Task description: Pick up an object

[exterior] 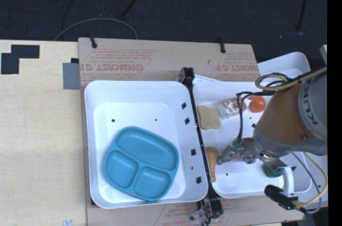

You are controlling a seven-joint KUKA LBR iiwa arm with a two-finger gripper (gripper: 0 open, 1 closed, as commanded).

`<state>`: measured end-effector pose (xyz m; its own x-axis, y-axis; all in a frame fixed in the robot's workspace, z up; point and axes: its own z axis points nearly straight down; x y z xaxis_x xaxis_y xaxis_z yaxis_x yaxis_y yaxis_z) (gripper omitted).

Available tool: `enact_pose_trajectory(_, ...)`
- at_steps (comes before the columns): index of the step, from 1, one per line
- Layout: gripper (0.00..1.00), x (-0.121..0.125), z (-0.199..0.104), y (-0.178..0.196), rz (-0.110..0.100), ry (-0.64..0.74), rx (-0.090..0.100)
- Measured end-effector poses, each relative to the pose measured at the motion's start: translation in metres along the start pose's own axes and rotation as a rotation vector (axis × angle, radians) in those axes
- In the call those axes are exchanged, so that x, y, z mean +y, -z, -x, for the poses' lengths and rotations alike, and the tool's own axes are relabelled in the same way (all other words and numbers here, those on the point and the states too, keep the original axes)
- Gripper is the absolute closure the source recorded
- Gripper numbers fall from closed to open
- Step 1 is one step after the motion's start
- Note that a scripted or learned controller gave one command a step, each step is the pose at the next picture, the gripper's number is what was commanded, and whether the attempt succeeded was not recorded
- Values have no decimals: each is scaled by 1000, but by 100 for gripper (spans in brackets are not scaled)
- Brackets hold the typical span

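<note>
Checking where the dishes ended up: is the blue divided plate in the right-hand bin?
No. The blue divided plate lies in the left bin, while the right bin holds the small food items and the arm.

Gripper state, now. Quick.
Gripper: cannot be told from this view. It sits low in the right bin, beside the tan wooden piece; nothing is seen between it.

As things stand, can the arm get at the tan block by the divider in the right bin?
Probably yes. The tan block lies flat with bare floor around it, and the pincer hangs just below it in the camera view, nothing between.
</note>
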<state>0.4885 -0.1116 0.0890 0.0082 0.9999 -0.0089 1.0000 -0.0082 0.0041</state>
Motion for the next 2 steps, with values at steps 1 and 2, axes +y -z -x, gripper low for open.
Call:
enact_pose_trajectory(1,100,0,-2,10,-4,-2,7)
enact_pose_trajectory(2,100,4,5,54,-3,3,9)
